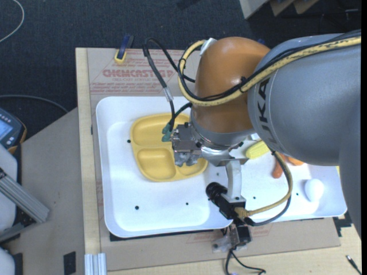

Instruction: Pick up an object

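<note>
A large grey robot arm (309,96) with an orange band (226,73) above its wrist reaches in from the right, covering much of the view. It hangs over the left of two shallow white bins (120,205) that sit on a desk (92,96). Its gripper (182,153) points down at the right edge of a yellow divided tray (152,150) lying in the middle of that bin. The wrist hides the fingers, so I cannot tell how far open they are or whether they hold anything. To the right, partly under the arm, lie a small yellow object (257,149), an orange object (279,168) and a white object (314,189). Black and yellow cables (172,73) loop around the wrist. A blue and yellow clamp (122,48) sits at the desk's far edge.
</note>
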### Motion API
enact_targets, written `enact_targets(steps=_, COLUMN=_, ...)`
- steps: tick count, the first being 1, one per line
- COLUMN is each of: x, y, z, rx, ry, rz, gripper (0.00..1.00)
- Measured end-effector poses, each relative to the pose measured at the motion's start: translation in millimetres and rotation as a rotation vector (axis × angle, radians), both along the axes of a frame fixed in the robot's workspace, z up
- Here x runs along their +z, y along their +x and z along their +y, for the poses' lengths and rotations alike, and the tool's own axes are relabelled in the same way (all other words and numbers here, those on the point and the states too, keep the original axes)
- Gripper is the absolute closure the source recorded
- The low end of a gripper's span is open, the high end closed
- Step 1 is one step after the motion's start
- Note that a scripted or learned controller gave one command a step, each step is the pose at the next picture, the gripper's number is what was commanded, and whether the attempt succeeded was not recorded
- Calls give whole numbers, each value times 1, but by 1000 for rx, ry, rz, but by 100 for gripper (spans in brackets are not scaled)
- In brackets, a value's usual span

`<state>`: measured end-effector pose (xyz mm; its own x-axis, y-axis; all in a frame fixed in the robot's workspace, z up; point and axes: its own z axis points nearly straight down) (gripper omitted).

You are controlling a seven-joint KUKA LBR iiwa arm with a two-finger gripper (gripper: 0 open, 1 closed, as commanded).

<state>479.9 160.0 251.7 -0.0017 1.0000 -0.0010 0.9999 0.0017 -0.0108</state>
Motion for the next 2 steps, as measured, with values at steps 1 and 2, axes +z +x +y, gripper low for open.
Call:
enact_targets(steps=1, x=-45, y=-2, z=-71, rx=-10, ry=-3, rz=-3, gripper=100)
enact_targets(steps=2, x=46, y=0, z=-2, rx=7, ry=7, rz=-21, gripper=100)
